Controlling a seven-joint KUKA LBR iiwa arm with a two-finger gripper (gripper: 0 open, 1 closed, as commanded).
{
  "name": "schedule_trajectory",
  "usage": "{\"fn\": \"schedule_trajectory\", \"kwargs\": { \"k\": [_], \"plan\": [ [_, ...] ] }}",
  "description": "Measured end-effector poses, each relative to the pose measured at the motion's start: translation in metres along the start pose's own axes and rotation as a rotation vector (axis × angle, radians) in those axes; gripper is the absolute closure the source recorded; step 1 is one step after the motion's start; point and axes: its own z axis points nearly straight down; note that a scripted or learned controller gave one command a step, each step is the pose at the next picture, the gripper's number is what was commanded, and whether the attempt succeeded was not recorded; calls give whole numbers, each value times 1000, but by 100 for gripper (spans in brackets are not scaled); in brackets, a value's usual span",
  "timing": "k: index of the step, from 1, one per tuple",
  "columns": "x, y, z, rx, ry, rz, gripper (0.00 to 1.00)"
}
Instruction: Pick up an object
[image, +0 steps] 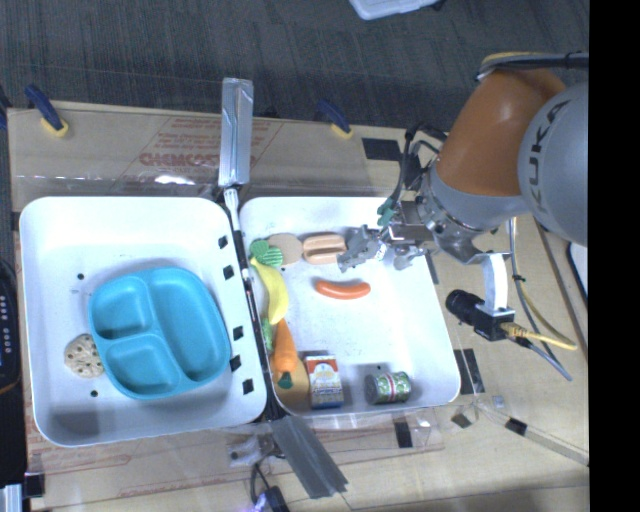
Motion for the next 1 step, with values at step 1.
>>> {"fn": "schedule_trajectory", "kwargs": {
  "k": [1],
  "plan": [
    [-10,54,149,5,2,-296,0]
  ]
}}
